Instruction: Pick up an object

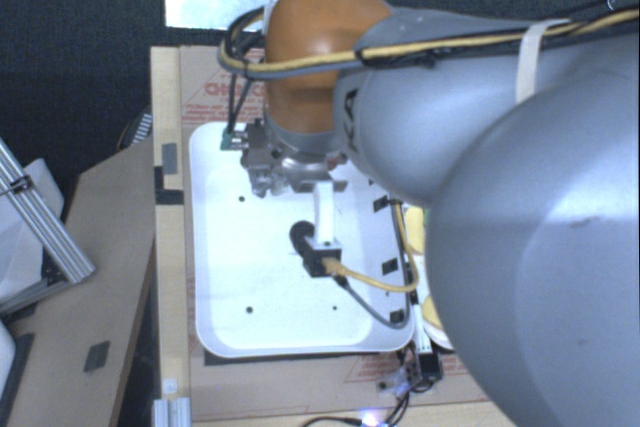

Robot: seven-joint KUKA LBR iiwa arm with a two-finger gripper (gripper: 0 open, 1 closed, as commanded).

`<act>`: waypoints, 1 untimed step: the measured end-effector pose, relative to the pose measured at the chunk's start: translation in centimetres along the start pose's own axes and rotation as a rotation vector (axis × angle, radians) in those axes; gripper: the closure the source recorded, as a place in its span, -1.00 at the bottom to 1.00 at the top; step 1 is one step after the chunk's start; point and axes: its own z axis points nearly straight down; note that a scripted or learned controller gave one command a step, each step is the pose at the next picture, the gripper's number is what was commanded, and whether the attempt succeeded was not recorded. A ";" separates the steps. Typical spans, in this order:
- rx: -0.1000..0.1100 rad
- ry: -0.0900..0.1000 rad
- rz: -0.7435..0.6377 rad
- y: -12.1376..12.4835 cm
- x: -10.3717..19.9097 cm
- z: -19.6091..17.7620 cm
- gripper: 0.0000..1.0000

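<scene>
1. Dark cloth backs the brown counter [168, 255]; a pale yellow, half-hidden object [433, 317], probably the target, lies at 4 o'clock under the grey arm [500, 195].
2. The claw [265, 177] hangs over the shallow white plastic bin [240, 265] near its 11 o'clock corner, seemingly searching; whether it is open or closed, I cannot tell.
3. Open room lies toward 7 o'clock.

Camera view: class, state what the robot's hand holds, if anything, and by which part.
It cannot be told: the hand, over the shallow white bin, is masked by the grey arm's orange-banded wrist.
</scene>
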 end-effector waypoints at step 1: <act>0.005 -0.003 0.001 8.5 -0.3 -3.7 1.00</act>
